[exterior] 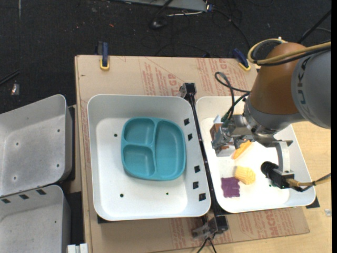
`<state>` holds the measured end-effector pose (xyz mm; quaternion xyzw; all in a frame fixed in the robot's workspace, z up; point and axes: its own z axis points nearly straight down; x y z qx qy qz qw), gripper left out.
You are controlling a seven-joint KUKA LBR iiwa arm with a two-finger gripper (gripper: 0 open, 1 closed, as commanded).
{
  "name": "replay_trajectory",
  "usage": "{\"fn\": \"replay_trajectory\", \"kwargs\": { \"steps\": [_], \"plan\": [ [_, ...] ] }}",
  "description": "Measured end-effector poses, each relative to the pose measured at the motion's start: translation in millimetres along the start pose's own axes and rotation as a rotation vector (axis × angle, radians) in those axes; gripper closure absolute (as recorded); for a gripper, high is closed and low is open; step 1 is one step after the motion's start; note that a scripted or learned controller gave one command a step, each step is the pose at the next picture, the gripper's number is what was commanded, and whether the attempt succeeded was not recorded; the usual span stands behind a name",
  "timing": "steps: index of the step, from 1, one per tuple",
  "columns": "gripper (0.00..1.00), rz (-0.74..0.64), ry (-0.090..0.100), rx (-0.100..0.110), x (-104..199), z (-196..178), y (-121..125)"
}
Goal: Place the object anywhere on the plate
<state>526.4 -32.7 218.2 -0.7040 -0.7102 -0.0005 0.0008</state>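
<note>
Camera view counts two white bins on the table (137, 67). One teal plate (154, 148) with three compartments lies in the left bin (105, 194). The right bin (300, 152) holds three small things: an orange carrot (242, 151), a yellow corn piece (245, 175) and a purple block (230, 186). One gripper (223, 140) hangs low beside the carrot; whether its fingers are wide or narrow, I cannot tell.

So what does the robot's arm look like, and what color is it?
The arm is fat and rounded, grey with a shiny orange band above the wrist and dark letters on the grey part. A yellow cable loops over it, and black cables hang by the small metal gripper.
</note>
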Motion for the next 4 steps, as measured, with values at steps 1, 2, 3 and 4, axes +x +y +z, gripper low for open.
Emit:
{"fn": "replay_trajectory", "kwargs": {
  "steps": [1, 2, 3, 4],
  "plan": [
    [1.0, 0.001, 0.0, 0.002, 54, 8, -5],
    [1.0, 0.0, 0.0, 0.002, 105, 11, -16],
    [1.0, 0.0, 0.0, 0.001, 153, 11, -23],
    [0.0, 0.006, -0.002, 0.001, 150, 11, -22]
  ]
}}
